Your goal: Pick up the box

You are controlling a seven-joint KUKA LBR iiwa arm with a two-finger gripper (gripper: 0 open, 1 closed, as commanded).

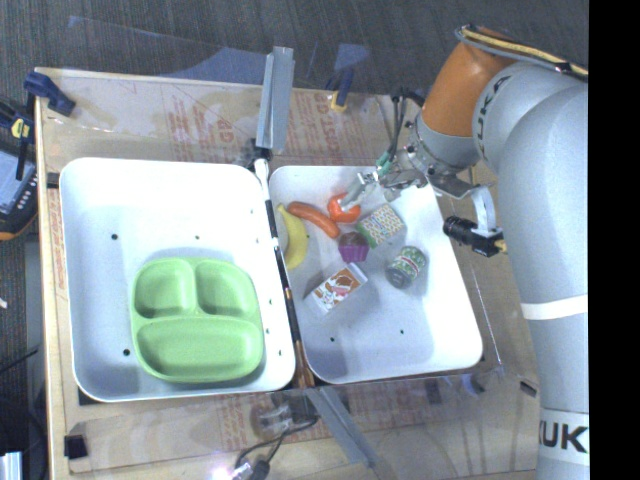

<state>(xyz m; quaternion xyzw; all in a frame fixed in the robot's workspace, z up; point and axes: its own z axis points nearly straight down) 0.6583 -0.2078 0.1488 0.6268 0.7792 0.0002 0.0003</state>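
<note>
A: Biggest first?
B: Arm (540,228) from right. Left bin (90,198) holds a green tray (197,320). Right bin (440,338) has the clutter.
A: Box?
B: Box (335,290), mid right bin, lying free. Banana (295,236) at left wall, carrot (313,218) beside it, can (406,266) right.
A: Gripper?
B: Gripper (372,190) over the bin's top edge, above a patterned block (381,224), well apart from box. Opening: can't tell.

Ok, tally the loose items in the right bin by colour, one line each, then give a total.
Orange or red: 2, a carrot and a small orange piece
Yellow: 1, banana
Purple: 1, cup
Patterned boxes: 2, one and another
Green-labelled can: 1
Total: 7
</note>
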